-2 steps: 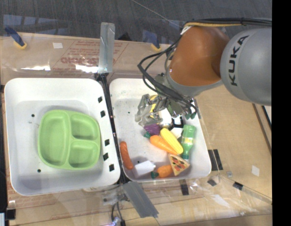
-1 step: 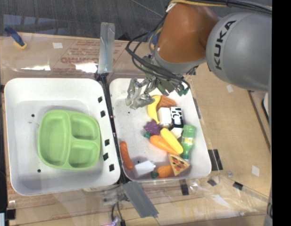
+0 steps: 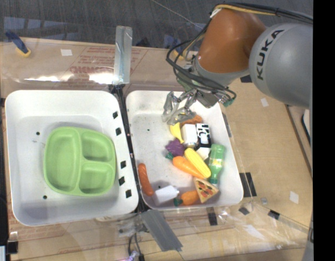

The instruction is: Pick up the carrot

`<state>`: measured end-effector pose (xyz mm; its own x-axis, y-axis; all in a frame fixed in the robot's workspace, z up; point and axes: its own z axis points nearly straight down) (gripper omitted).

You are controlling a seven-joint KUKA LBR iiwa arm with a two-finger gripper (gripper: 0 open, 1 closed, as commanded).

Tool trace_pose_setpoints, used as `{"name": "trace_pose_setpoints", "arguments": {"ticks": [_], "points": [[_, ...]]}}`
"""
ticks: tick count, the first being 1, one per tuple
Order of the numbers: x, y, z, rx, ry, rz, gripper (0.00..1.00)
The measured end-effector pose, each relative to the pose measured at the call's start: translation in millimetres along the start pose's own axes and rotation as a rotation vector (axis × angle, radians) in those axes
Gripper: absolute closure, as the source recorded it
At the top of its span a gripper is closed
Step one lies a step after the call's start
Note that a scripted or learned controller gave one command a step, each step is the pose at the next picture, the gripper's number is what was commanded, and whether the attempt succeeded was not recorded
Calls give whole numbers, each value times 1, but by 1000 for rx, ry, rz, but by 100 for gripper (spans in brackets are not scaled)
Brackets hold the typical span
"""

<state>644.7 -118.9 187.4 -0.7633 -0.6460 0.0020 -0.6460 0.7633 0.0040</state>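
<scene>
The carrot [image 3: 187,167] lies centre-right in the frame, in the right bin [image 3: 136,145], beside the corn [image 3: 197,163]. The pincer [image 3: 175,112], fingers apart and empty, hovers above it in the frame; best descend astride the carrot's middle.

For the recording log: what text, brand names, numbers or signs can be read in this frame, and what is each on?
"KUKA": black letters on the grey arm housing, upper right.
Red print on the cardboard sheet behind the bins: too blurred to read.
Black-and-white toy block in the right bin: a pattern, no legible text.
Nothing else is readable.
</scene>
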Motion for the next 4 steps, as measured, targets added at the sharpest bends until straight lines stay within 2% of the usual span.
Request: {"name": "trace_pose_setpoints", "arguments": {"ticks": [1, 2, 3, 4], "points": [[47, 31, 63, -6, 3, -262, 100], [130, 45, 99, -3, -1, -524, 100], [95, 97, 72, -7, 1, -648, 100], [52, 115, -21, 1, -3, -883, 100]]}}
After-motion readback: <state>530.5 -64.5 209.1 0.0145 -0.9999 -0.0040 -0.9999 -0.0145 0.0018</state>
